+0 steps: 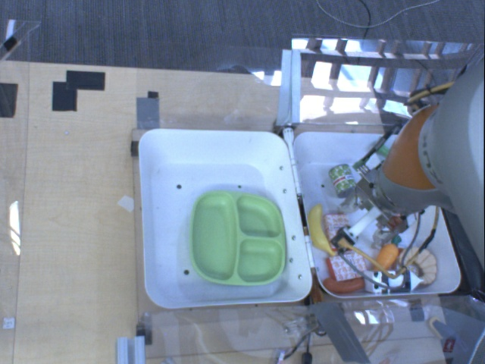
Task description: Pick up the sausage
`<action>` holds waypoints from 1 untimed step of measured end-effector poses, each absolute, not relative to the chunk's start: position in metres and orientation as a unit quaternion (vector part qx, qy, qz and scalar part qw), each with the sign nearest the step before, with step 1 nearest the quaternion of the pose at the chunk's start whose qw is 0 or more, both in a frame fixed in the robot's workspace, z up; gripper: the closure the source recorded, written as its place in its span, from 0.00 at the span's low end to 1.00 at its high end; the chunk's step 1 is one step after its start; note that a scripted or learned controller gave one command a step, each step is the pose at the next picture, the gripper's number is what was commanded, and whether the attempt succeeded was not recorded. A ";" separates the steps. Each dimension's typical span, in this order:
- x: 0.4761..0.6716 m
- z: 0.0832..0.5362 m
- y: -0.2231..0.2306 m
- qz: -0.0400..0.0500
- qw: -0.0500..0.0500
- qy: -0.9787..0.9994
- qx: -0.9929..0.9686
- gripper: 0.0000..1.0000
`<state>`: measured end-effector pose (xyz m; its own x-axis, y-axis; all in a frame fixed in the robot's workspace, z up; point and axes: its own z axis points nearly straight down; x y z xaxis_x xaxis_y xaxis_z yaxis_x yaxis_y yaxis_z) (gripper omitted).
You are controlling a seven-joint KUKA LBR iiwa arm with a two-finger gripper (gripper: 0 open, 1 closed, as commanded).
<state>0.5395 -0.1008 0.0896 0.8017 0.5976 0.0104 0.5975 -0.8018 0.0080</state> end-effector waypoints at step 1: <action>0.488 0.183 -0.084 0.002 0.000 0.289 0.957 0.00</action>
